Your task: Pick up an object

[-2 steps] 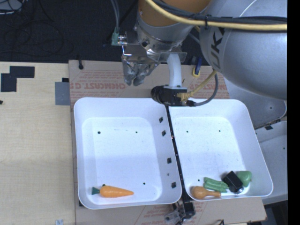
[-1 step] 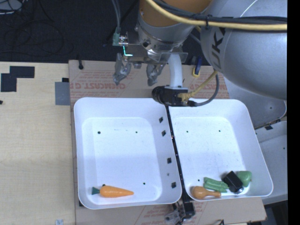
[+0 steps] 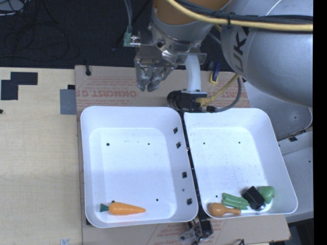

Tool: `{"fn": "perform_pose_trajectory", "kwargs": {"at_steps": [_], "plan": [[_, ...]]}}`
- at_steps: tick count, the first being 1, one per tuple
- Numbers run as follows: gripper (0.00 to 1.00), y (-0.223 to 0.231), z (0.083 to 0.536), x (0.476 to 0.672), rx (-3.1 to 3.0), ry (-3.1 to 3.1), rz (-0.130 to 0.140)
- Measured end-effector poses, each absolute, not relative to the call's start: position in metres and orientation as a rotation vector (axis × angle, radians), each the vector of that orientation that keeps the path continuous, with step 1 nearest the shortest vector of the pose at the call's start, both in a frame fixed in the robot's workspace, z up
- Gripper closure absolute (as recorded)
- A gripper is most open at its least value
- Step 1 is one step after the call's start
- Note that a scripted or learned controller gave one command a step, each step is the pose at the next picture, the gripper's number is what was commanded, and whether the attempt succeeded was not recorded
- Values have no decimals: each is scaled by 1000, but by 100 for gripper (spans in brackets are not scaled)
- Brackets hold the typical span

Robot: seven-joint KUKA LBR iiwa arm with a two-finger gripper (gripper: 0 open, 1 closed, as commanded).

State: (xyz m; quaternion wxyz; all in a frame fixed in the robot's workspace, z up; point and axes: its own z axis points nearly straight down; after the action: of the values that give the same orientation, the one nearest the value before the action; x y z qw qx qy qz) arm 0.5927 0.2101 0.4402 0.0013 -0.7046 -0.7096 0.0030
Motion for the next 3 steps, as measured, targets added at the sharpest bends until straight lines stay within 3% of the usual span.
{"fn": "perform_pose_trajectory", "kwargs": {"at_steps": [1, 2, 3], "plan": [[0, 211, 440, 592, -2210, -2228, 11], [100, 212, 449, 592, -2204, -2233, 15], [100, 244, 435, 581, -2217, -2222, 8]]}}
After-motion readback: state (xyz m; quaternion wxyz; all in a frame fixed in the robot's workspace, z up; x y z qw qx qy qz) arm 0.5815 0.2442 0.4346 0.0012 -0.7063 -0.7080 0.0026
